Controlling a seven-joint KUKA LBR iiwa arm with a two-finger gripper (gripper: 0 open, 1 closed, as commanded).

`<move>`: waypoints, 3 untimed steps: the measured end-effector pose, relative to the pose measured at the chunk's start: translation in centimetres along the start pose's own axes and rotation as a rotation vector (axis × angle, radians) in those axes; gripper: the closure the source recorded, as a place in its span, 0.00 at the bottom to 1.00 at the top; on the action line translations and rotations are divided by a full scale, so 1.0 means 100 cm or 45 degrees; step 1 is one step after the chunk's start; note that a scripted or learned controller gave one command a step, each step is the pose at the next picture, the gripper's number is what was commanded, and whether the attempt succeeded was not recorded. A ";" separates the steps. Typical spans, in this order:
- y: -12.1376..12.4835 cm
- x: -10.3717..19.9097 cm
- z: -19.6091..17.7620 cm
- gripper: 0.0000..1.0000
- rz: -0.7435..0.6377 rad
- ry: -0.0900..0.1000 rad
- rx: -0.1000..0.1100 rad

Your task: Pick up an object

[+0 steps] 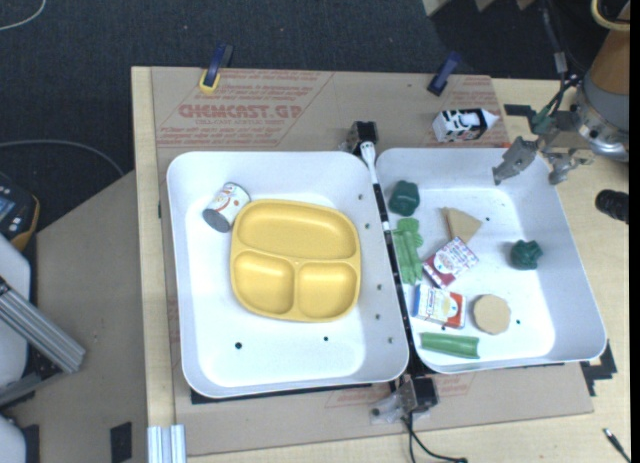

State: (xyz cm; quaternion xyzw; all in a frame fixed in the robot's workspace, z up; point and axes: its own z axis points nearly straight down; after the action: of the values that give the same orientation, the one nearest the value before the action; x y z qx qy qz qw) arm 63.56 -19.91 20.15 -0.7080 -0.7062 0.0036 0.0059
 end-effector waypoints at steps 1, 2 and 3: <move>0.003 0.000 -0.008 0.00 -0.003 -0.004 -0.017; -0.004 0.008 0.046 0.00 -0.003 -0.002 -0.010; -0.012 0.002 0.101 0.00 -0.002 -0.002 -0.010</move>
State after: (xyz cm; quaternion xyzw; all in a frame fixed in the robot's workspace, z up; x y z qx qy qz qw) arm 62.19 -19.67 10.01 -0.7074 -0.7068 0.0013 0.0026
